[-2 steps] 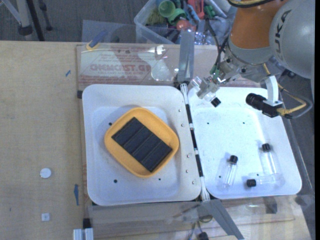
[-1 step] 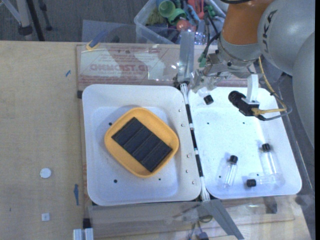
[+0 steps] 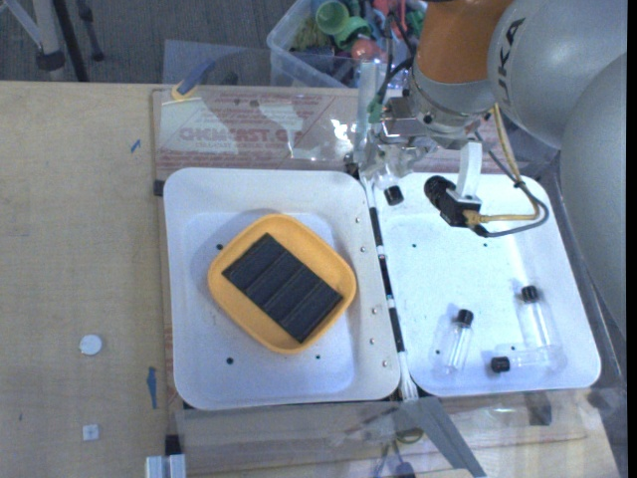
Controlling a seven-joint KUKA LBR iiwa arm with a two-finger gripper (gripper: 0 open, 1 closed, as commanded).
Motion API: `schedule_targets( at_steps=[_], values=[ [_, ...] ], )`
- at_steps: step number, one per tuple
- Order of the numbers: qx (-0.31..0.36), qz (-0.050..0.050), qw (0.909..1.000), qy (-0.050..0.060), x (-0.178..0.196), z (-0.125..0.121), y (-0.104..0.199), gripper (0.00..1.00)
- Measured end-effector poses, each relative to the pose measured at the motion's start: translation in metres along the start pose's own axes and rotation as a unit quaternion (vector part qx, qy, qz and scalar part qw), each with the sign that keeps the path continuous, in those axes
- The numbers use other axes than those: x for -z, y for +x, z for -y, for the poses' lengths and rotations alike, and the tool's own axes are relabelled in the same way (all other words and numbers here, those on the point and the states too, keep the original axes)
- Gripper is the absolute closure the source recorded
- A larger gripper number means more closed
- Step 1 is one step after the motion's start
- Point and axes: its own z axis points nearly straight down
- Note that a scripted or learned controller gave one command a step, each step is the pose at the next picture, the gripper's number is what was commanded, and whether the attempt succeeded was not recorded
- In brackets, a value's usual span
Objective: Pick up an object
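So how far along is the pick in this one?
Nothing looks picked yet. The tool sits at the back edge between the bins. The yellow tray lies in the left bin; three clear vials lie in the right bin. The grasp and lift remain.

gripper (image 3: 383,162) fingers lost against clutter, state unreadable, arm (image 3: 557,48) cut off by top and right edges behind it, clear tub (image 3: 328,28) beyond cropped at top
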Motion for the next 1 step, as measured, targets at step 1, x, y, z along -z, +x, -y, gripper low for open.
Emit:
schedule_targets(
  at_steps=[1],
  values=[
    [-0.031,0.0,0.9995,0.0,-0.0057,-0.0067,0.0165,1.0]
  ],
)
